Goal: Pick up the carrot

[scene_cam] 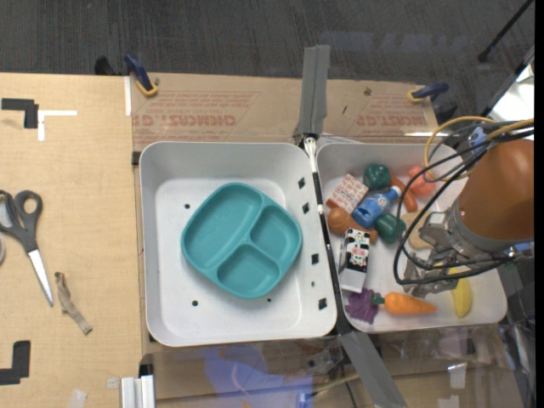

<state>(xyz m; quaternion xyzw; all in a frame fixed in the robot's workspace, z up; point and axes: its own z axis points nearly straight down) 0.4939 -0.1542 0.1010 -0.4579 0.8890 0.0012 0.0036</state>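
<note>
The carrot (410, 304) is orange with a small green top and lies flat near the front wall of the right bin (442, 321). My gripper (428, 272) hangs just above and slightly behind it, under the grey wrist with the orange band (508, 187). Black and yellow cables loop round the wrist and hide part of the gripper. Nothing shows as held in the gripper.
A yellow banana (461, 298) lies right of the carrot and a purple toy (361, 307) left of it. A milk carton (358, 250), a blue bottle (375, 204) and several other toys crowd the bin's back. The left bin (161, 228) holds a teal divided plate (243, 240). Scissors (28, 236) lie far left.
</note>
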